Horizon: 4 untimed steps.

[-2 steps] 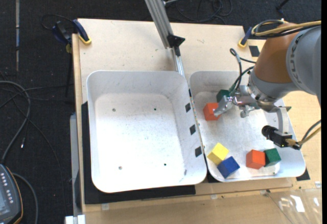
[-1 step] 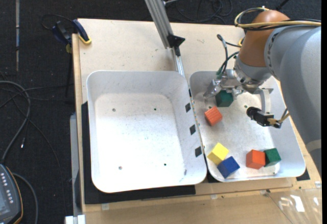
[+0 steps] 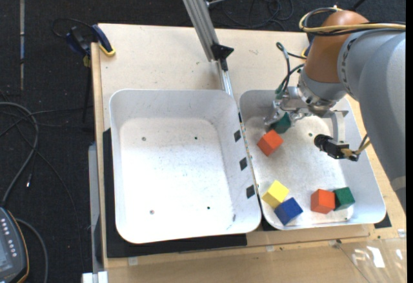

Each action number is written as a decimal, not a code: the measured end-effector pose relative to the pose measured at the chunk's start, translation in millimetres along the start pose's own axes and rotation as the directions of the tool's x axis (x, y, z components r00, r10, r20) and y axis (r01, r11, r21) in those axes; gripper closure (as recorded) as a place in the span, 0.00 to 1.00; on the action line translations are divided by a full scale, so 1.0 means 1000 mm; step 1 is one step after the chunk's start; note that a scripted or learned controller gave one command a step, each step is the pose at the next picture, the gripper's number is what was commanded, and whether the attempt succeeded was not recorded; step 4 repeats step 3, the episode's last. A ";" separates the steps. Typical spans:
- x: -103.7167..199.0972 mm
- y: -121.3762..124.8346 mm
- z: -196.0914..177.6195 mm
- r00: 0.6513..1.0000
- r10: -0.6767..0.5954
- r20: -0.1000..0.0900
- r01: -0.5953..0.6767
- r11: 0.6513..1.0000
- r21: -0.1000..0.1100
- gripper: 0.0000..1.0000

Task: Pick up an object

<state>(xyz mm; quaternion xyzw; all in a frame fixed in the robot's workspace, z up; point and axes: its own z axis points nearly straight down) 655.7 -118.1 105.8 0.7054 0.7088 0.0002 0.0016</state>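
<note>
A wooden bench on dark, cable-strewn floor carries two white bins; near the right bin's back edge, the claw grips a dark green block.

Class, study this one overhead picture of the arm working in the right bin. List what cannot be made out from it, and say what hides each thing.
1. Gripper: finger state unclear in the camera view; wrist hardware and cables cover it.
2. Dark green object at the gripper: partly hidden by it, so shape and whether it is held cannot be told.
3. Arm: cut off by the right edge.
</note>
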 end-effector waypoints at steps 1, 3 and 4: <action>0.076 0.021 -0.095 1.000 -0.004 -0.004 0.004 1.000 -0.007 1.00; 0.130 -0.063 -0.089 1.000 -0.003 -0.005 0.004 1.000 0.006 1.00; 0.130 -0.063 -0.089 1.000 -0.003 -0.005 0.004 1.000 0.006 1.00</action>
